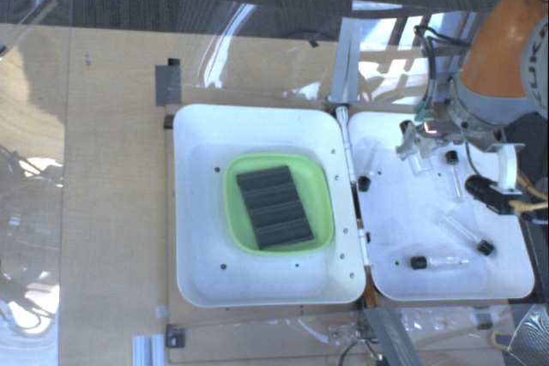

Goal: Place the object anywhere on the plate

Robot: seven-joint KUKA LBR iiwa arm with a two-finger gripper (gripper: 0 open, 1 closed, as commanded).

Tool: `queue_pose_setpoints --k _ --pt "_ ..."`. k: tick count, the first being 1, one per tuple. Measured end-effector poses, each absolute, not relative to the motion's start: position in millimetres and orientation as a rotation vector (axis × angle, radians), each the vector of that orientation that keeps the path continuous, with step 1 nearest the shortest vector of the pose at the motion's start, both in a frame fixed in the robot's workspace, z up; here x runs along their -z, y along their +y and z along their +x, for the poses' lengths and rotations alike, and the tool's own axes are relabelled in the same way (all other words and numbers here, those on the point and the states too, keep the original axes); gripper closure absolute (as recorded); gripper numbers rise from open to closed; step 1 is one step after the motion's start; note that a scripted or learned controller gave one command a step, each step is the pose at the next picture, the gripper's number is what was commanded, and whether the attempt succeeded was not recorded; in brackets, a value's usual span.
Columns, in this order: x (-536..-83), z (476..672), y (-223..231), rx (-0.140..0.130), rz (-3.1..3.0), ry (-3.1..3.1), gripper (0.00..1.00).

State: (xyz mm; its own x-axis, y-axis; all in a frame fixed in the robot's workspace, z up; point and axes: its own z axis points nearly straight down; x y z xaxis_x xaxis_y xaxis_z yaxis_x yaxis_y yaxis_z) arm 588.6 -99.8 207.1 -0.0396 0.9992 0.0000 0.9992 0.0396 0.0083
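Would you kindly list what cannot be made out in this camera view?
- Gripper: fingers too small and cluttered by cables, so open or shut is unclear.
- Clear plastic tubes with black caps in the right white bin: transparent against white, outlines and count uncertain.
- Dark grey ribbed block on the lime green square plate: material unclear.

Grey rounded robot arm (502,103), fat orange band (502,43) above the wrist, black cables (437,39) looping alongside.

The wooden bench (94,184) bears 2 shallow white bins touching side by side: the left bin (193,210) and, just right of it, the right bin (386,266).
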Motion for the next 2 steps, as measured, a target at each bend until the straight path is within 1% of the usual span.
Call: queue_pose_setpoints --k 1,2 --pt "-187 527.7 -41 -0.004 2.092 2.34 1.0" --pt "-196 547.4 48 -0.009 2.074 2.353 1.0"
